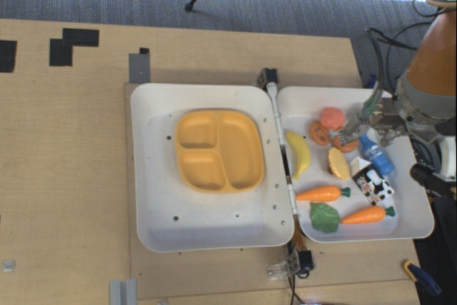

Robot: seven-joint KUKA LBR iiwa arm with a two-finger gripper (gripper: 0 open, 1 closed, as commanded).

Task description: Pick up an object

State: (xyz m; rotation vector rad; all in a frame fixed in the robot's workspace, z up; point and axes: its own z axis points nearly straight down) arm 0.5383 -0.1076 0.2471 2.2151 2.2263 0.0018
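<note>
My gripper (360, 121) hangs over the back of the right bin (421, 225), open, with nothing between its fingers. One fingertip (352, 133) is just above an orange piece (345, 146); a pink-red toy (332, 116) and an orange ring (318, 132) lie just to its left. A blue bottle (376, 156) lies right below the gripper's body. Further forward are a yellow lemon wedge (338, 163), a banana (299, 153), a black-and-white carton (373, 186), two carrots (319, 193) (368, 215) and a green broccoli (325, 218).
The left bin (150, 153) holds a yellow divided plate (218, 151). A ridge (282, 153) separates the two bins. The arm's orange band (435, 61) and cables crowd the right edge. Tripod legs stand on the floor behind the bench.
</note>
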